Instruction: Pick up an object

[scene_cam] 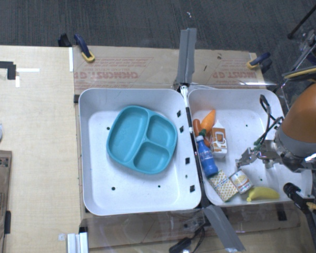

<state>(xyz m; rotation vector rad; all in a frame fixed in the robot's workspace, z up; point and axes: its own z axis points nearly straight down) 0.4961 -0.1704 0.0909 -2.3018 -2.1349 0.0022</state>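
The right bin (237, 100) holds several items. An orange carrot (206, 120) lies by its left wall, with a blue bottle (206, 158) below it. A small white and orange carton (218, 141) sits beside the bottle. Near the front edge lie a patterned cracker packet (222, 185), a small can (240, 182) and a yellow banana (263, 194). My gripper (246, 159) reaches in from the right and hangs over the bin floor, just right of the carton and above the can. Nothing shows in its grasp.
The left bin (95, 194) holds a blue divided plate (142, 139). A grey divider post (187, 57) rises between the bins at the back. Clamps (83, 47) hold the cardboard backing. The arm's orange band (305, 115) stands over the right bin's right edge.
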